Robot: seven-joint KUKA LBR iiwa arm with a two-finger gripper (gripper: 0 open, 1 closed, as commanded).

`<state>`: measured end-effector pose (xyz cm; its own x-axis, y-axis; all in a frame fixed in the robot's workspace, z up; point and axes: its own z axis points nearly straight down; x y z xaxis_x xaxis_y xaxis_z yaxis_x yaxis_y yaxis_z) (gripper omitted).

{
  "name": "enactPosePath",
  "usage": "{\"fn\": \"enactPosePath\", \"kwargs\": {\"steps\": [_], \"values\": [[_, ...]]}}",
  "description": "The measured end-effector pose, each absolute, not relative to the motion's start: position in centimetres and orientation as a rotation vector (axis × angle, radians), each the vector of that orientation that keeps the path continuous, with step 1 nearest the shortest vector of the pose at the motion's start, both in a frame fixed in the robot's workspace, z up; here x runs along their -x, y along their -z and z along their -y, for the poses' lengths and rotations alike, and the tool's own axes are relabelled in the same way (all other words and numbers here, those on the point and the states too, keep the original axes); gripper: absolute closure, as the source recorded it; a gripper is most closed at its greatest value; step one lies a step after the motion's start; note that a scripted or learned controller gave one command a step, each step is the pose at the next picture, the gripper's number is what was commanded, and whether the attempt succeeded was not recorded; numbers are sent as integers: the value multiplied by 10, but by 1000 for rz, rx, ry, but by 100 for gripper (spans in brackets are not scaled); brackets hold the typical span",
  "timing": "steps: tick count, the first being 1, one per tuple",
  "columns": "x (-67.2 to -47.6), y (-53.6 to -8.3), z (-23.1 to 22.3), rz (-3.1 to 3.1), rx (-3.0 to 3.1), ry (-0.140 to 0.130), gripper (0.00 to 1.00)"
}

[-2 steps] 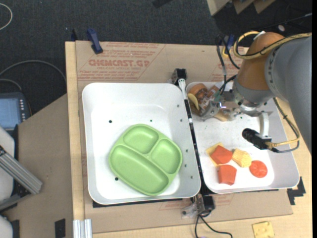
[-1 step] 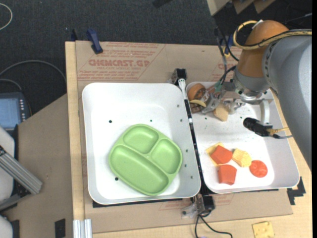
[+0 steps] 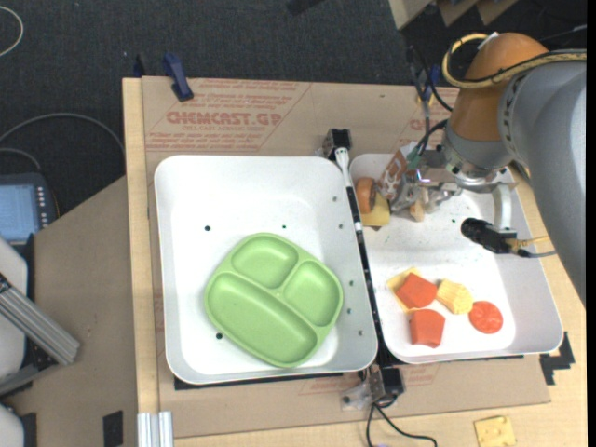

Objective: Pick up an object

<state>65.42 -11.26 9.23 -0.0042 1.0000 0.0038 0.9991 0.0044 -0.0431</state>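
My gripper [image 3: 411,199] hangs low over the back left corner of the right bin [image 3: 535,329], the grey arm reaching in from the right. Just left of it, against the bin's left wall, lie a brown-orange piece [image 3: 364,192] and a pale yellow piece [image 3: 376,215]. Whether the gripper touches either is hidden by its own body. Toward the bin's front lie an orange block [image 3: 416,291], a second orange block [image 3: 426,327], a yellow corn-like piece [image 3: 454,296] and a red round piece [image 3: 485,318].
The left bin [image 3: 186,194] bears a green divided plate [image 3: 273,297] in its front half. A black ridge [image 3: 358,240] separates the two bins. Brown cardboard [image 3: 223,115] lies behind and beneath both bins.
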Motion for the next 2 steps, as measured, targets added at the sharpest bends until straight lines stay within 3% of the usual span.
{"fn": "enactPosePath", "kwargs": {"steps": [1,2], "values": [[-636,-192,38,2233,2219,12,100],[-581,-141,150,2206,2231,-12,100]]}}
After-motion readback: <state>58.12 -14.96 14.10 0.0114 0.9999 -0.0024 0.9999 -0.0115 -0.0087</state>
